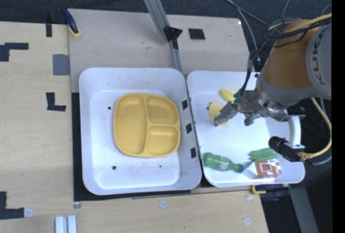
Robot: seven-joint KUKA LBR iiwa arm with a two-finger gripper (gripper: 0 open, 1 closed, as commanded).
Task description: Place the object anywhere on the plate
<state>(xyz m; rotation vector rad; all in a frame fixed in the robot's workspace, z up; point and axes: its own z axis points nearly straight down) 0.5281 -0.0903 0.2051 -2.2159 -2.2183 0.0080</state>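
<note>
A yellow plate [146, 124] with three compartments lies in the left bin [91, 118], near its middle. The right bin [280, 175] holds the loose things. A yellow object [215, 108], banana-like, lies in the far-left part of that bin, with a second yellow piece [227, 96] just beyond it; its long axis appears to run from near-left to far-right, though the arm [288, 64] covers part of it, so which end points where is unclear. The tool [235, 117] hangs directly over it, its two dark fingers [223, 115] spread apart, one at the near edge of the yellow object; nothing is seen pinched between them. Along the near side of the right bin a green bottle [221, 162] lies on its side, long axis left to right, cap end toward the right. To its right sit a green item [262, 153] and a small orange-and-white packet [267, 169]; its print is too small to read. On the arm's grey casing the letters "KU" can be read at the right edge.
</note>
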